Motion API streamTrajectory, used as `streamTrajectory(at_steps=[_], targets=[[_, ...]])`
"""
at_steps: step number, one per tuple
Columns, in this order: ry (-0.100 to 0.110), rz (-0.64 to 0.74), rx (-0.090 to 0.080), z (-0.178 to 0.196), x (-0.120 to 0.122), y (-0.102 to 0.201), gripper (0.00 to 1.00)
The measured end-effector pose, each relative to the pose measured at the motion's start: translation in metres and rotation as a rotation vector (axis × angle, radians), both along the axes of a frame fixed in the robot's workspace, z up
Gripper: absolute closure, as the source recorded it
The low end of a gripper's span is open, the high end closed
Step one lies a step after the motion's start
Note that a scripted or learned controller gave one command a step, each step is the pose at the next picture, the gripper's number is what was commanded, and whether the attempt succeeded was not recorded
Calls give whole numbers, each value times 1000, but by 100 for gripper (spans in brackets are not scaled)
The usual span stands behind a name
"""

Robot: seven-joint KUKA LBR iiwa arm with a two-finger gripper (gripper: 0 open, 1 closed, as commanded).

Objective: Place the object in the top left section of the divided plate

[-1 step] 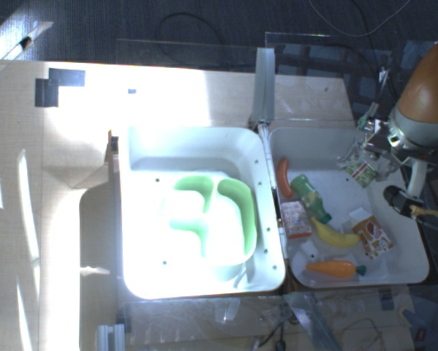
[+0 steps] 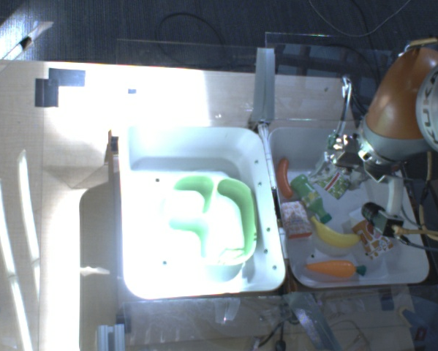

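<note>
Two shallow white bins are seen side by side on the bench: the left bin (image 2: 142,218), brightly lit, is occupied by a green divided plate (image 2: 217,216), while the right bin (image 2: 416,265) is scattered with toy food. In the right bin, a red sausage (image 2: 283,178) is laid along the left wall, with a green bottle (image 2: 311,198), a small red-and-white box (image 2: 296,219), a banana (image 2: 334,235), a carrot (image 2: 335,268) and an orange-patterned carton (image 2: 371,240) spread toward the near side. The gripper (image 2: 341,154) is positioned low over the far part of the right bin, above a green packet (image 2: 336,185), with the orange band of the arm (image 2: 400,104) reaching in from the right.
</note>
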State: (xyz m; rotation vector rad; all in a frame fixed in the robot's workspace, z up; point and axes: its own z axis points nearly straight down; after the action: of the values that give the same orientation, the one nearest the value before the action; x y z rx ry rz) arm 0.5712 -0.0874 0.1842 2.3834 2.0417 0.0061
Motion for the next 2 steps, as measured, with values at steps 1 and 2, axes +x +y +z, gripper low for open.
streamTrajectory(at_steps=[1,2], targets=[[0,85,0,1,-48,46,100],[-2,345,-1,2,-35,117,100]])
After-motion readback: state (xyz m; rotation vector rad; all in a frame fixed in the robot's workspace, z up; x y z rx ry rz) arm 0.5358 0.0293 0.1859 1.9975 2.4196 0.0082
